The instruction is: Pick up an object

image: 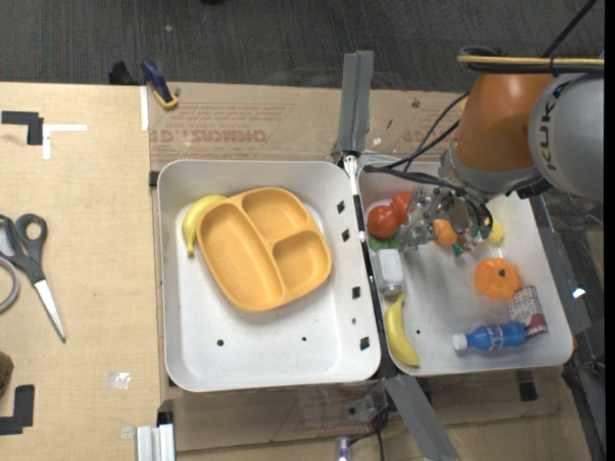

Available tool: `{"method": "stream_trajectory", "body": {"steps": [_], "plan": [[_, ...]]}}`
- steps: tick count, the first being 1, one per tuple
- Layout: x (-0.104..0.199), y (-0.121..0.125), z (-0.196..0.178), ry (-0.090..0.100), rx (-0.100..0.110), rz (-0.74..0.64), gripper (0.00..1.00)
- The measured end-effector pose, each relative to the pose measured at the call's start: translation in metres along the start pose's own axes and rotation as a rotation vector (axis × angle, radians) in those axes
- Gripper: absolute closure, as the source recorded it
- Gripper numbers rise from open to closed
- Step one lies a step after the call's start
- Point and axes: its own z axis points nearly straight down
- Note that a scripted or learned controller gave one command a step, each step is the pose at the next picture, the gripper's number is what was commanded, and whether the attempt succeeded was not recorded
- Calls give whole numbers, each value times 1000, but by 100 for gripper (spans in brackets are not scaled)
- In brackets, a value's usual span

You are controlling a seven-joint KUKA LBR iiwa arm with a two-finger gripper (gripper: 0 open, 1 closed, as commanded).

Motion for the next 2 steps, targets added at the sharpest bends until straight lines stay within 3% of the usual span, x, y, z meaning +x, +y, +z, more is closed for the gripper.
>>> {"method": "stream_trajectory", "body": {"steps": [1, 2], "plan": [[-28, -33, -201, -1, -2, -334, 100], [-28, -33, -201, 0, -3, -334, 0]]}}
